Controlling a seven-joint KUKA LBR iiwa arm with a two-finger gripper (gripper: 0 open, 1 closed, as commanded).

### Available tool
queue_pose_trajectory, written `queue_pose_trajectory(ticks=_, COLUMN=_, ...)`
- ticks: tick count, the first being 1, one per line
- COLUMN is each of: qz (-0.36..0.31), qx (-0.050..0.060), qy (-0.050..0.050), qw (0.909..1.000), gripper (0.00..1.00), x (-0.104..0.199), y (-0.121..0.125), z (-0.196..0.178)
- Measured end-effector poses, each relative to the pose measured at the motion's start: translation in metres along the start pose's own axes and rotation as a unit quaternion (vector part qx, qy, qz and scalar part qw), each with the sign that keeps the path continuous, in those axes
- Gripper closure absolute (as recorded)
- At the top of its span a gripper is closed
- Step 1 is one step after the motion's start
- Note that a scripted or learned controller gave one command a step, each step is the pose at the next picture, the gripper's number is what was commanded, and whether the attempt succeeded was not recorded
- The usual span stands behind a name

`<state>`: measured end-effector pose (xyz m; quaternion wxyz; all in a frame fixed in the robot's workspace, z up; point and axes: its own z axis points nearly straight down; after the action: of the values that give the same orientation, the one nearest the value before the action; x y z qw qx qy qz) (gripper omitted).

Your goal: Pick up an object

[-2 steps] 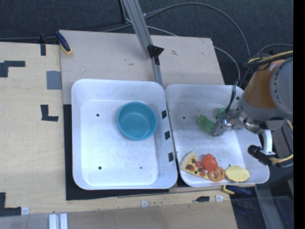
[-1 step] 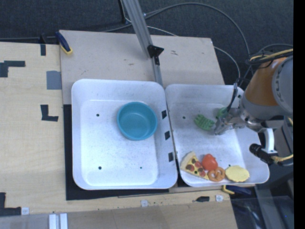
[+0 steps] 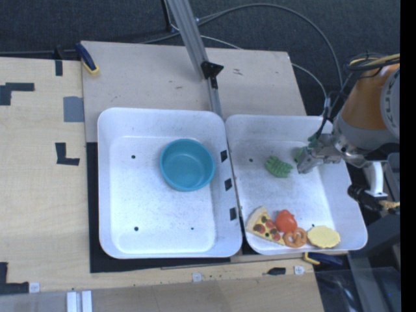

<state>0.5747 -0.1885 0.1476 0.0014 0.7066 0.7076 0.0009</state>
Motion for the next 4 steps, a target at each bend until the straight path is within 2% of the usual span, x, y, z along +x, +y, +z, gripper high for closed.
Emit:
queue_pose_trajectory(ticks=1, qz=0.000, qx=-0.001, qy=0.000, qw=1.0000, gripper=1.00, x=0.006, y=0.007, z=-0.059)
queue_pose_trajectory(ticks=2, qz=0.000, qx=0.000, qy=0.000, qw=1.0000, gripper=1.00, x=0.006, y=0.007, z=-0.094)
queue_pose_trajectory(ticks=4, qz=-0.002, qx=0.002, qy=0.001, qw=1.0000, gripper=1.00, x=0.117, y=0.026, z=-0.080)
